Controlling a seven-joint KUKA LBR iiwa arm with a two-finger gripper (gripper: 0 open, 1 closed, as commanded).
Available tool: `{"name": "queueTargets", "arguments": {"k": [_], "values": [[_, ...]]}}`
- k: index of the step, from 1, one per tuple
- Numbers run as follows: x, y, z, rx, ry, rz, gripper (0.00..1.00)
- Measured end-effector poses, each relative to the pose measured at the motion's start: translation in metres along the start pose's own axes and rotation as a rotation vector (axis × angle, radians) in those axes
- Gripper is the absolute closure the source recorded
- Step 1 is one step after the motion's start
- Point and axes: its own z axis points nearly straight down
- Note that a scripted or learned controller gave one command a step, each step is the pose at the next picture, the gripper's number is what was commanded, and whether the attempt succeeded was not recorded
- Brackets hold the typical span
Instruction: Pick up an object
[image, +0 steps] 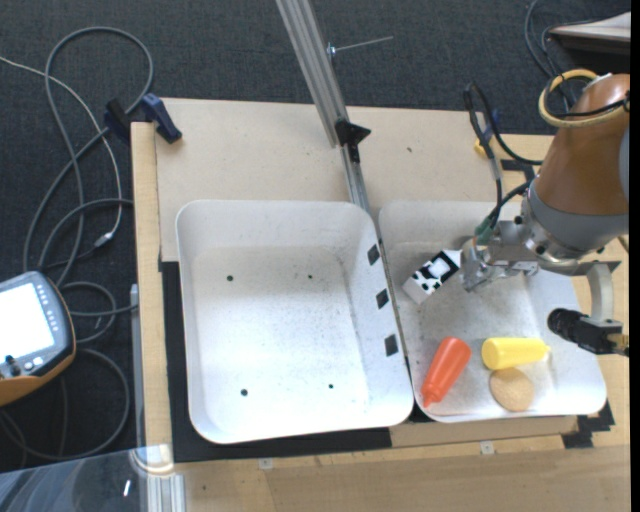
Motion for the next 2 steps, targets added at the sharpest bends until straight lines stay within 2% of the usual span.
{"name": "queueTargets", "arguments": {"k": [2], "values": [[0.108, 0.054, -0.007, -0.005, -0.001, -0.001, 1.0]]}}
